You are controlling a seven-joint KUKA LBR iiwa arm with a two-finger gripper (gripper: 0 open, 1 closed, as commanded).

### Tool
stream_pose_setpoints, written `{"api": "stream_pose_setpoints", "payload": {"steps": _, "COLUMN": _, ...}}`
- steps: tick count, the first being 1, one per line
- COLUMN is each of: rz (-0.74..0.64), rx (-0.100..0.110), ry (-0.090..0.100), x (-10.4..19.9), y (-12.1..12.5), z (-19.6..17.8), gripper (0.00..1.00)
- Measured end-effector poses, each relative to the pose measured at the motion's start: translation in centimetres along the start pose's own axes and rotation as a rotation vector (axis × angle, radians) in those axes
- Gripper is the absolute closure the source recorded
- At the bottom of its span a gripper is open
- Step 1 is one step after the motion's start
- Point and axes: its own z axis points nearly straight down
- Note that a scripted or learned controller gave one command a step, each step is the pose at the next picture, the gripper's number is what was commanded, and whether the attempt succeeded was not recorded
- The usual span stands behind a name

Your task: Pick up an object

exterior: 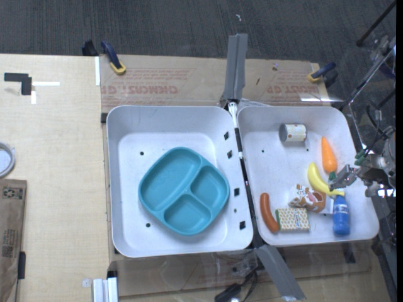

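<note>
The right bin (252, 137) holds several small objects. A silver can (293, 133) lies on its side near the back. An orange carrot (328, 154) lies by the right wall, with a yellow banana (317, 178) just in front of it. A red sausage (269, 212), a green-and-tan cracker box (293, 219), a brown-and-white snack packet (308, 198) and a blue bottle (340, 215) sit near the front. My gripper (343, 177) reaches in over the right wall, low beside the banana's near end and just above the bottle's cap.
A blue three-compartment plate (183, 190) lies in the left bin (119, 168). A grey divider post (236, 68) stands at the back between the bins. Clamps (113, 58) hold cardboard behind the bins. A tape roll (4, 161) lies at the far left.
</note>
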Motion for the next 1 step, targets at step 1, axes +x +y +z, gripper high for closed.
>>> {"api": "stream_pose_setpoints", "payload": {"steps": 1, "rz": -0.125, "rx": -0.02, "ry": -0.002, "x": 1.03, "y": 0.35, "z": 6.59, "gripper": 0.0}}
